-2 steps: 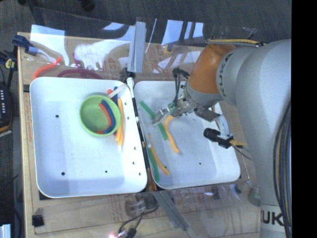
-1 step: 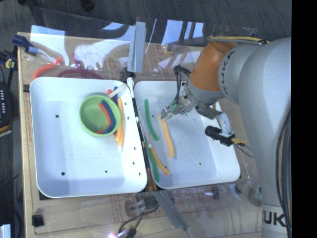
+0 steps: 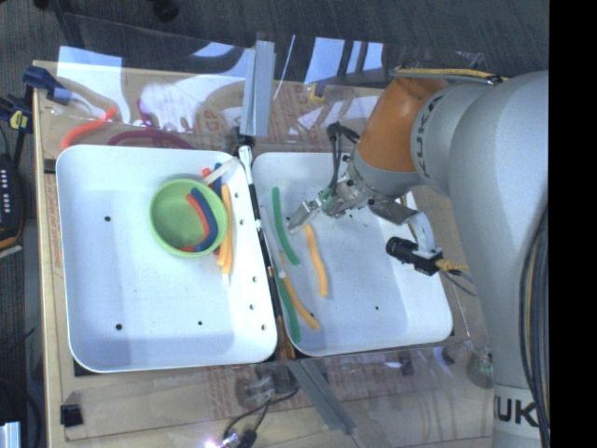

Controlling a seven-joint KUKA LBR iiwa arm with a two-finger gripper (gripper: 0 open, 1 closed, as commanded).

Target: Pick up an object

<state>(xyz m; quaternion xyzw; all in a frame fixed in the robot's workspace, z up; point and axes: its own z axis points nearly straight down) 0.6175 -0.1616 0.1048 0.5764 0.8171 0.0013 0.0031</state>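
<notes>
Wooden surface (image 3: 168,101) carries two white bins | hand (image 3: 308,213) low in right bin (image 3: 410,306), fingers' state hard to tell | thin orange plastic strip (image 3: 318,261) lies just below it, green strip (image 3: 283,227) beside.

Single fixed camera, mounted above bench (image 3: 168,96), looking down at slant. Both white bins in frame: left bin (image 3: 121,315) toward view's left, right bin (image 3: 401,315) beside it, shared rims near frame centre. Far edge of bench above bins in frame; dark carpet (image 3: 373,7) beyond that. Near edge of bench below bins, at bottom. Arm (image 3: 485,203) enters from right of right bin, large in frame, so nearer camera than bins. Medium distance: whole of both bins visible. No second view to share scene.
</notes>
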